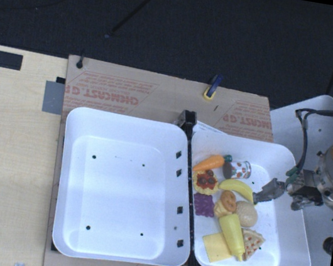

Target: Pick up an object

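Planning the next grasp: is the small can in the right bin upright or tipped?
Tipped. The can lies on its side on the right bin floor, beside the carrot.

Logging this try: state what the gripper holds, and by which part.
Nothing shows between the gripper's fingers; it sits beside the banana in the right bin.

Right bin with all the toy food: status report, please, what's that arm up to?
Gripper low over right bin, beside banana. Nothing seen between fingers. Toy food crowded together: carrot, corn, waffle close by.

Toy foods (229, 213) lie in the right bin (290, 246).
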Controlling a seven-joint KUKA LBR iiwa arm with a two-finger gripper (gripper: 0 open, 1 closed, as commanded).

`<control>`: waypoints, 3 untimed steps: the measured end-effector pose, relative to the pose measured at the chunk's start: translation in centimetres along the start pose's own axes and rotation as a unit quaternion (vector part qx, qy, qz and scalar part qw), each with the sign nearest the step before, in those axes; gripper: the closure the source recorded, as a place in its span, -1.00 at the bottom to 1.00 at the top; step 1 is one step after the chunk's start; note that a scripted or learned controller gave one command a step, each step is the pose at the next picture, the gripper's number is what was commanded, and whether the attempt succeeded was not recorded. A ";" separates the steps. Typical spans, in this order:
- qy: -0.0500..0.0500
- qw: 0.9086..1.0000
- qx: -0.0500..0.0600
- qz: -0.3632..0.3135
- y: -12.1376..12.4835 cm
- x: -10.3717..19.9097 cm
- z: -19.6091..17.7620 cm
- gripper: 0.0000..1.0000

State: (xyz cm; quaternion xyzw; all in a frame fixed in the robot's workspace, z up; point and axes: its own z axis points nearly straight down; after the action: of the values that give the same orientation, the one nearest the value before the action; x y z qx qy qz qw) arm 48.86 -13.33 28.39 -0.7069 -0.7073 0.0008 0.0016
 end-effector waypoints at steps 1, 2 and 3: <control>0.001 1.000 0.004 -0.001 4.1 3.5 10.2 -1.00; 0.000 1.000 0.001 0.003 4.1 3.1 8.6 1.00; 0.000 1.000 0.000 0.001 0.9 4.7 20.1 1.00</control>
State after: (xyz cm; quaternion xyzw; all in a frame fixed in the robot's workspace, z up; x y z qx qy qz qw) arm 49.74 -8.66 8.31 -0.7073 -0.7069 0.0008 0.0009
